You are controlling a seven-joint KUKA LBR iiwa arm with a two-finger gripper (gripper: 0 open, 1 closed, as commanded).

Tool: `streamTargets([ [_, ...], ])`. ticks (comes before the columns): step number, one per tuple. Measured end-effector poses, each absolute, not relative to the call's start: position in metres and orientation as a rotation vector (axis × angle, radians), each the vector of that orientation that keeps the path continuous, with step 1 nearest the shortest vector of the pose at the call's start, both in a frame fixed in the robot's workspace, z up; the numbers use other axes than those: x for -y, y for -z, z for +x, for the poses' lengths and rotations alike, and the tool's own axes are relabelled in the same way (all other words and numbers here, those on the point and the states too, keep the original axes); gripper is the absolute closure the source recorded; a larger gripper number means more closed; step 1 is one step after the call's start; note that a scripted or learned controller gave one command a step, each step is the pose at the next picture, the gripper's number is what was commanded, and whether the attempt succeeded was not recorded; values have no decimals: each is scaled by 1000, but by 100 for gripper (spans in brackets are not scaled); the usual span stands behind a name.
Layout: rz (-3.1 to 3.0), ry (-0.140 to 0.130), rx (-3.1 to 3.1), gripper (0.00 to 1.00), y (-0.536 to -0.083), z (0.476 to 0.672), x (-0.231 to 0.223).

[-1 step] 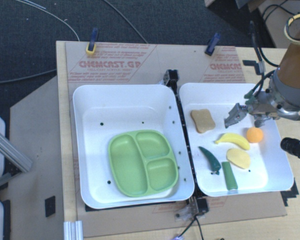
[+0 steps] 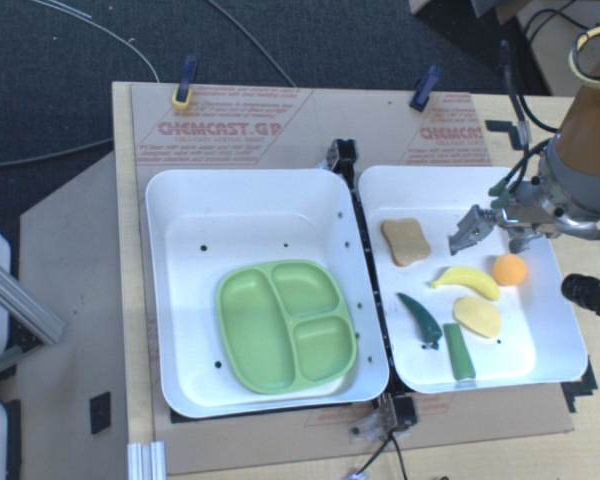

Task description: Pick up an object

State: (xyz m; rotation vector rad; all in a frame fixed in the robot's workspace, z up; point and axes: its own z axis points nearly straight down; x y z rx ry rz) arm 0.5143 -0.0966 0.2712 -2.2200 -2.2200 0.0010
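The arm comes in from the right and its hand point(image 2: 477, 230) hangs over the right bin point(image 2: 550, 360), above the bare white floor between the slice of bread point(image 2: 406, 240) and the orange ball point(image 2: 510, 269). I cannot tell if the hand is open or closed, because it is seen at a slant and looks small and dark. Nothing is seen in it, so I judge that the step now is the approach: no object is picked yet.

All the loose things lie in the right bin. The bread is at the upper left, the banana point(image 2: 467, 281) is near the middle, and the orange ball is just beside the banana's right end. A pale yellow piece point(image 2: 477, 317) lies below the banana, and a dark green pepper point(image 2: 420, 318) and a green stick point(image 2: 458, 352) are toward the front. The left bin point(image 2: 170, 268) has a green divided plate point(image 2: 284, 323).

For the next move the hand must choose one thing, probably the banana or the bread since they are nearest, come over its middle and then go down. The banana, the ball and the yellow piece are close together, so there is little room there.
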Motion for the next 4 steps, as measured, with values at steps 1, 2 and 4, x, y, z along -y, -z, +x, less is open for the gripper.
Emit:
streamTargets([
  [1, -2221, -1, 2219, 0, -231, 512, 95],
  [2, -2218, -6, 2215, 0, -167, 510, 97],
  [4, -2224, 1, 2220, 100, -124, 502, 92],
])
